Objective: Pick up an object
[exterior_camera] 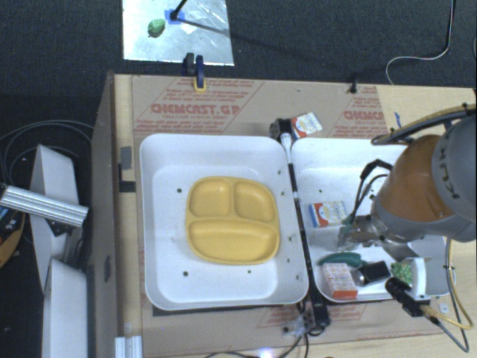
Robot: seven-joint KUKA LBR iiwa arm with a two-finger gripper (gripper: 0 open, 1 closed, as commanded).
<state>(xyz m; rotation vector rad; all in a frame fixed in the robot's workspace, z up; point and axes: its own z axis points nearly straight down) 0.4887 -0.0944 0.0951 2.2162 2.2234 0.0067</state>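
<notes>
camera view looks down on the desk [223, 99], and the right bin [328, 162] serves as the landmark here. the arm [428, 189] reaches over that bin from its right side, and its bulk hides most of the bin's right half. the gripper [356, 233] sits low inside the bin, just right of a small white carton with red and blue print [326, 213]; it is dark and partly covered by the wrist, so i cannot tell whether the jaws are released or clenched, or whether anything sits between them. at the bin's near edge lie a teal-handled item [343, 259], a small red and white box [339, 278], a dark object [373, 272] and something green [402, 271], the last two too small to identify. just beyond the bin's far left corner rests another small package [305, 124]. left of the bin, the left bin [160, 200] holds a yellow divided plate [231, 220].
</notes>
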